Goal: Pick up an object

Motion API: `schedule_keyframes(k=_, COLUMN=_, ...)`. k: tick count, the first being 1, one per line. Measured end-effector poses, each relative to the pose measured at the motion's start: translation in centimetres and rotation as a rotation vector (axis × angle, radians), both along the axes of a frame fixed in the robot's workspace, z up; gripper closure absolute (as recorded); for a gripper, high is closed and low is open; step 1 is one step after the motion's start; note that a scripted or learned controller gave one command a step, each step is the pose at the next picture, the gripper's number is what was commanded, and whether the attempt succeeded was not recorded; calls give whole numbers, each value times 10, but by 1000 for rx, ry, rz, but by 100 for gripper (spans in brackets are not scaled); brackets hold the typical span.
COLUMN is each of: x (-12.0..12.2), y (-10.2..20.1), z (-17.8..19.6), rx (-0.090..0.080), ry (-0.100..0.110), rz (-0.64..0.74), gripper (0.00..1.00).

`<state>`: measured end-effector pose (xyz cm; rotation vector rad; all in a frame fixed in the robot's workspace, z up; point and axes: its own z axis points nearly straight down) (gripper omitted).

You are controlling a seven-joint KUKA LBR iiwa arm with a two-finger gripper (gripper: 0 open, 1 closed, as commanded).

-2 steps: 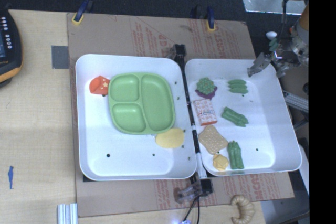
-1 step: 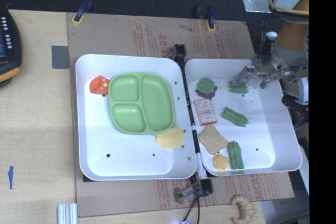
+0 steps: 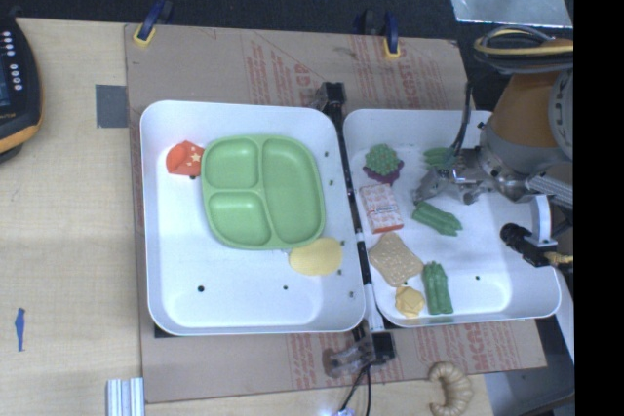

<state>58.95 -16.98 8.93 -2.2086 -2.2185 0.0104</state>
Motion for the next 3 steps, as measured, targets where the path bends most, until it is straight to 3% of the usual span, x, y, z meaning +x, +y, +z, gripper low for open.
schedule_keyframes(k=1, x=71, y=33, z=42, rx=-3, ry=-19, rz=4, gripper=0)
schedule_keyframes(k=2, x=1, y=54, z=6, rx=-5, ry=-19, rz=-4, gripper=0)
schedule_keyframes(k=3, x=-23, y=-50, z=21, rx=-9, ry=-11, rz=-10, gripper=0)
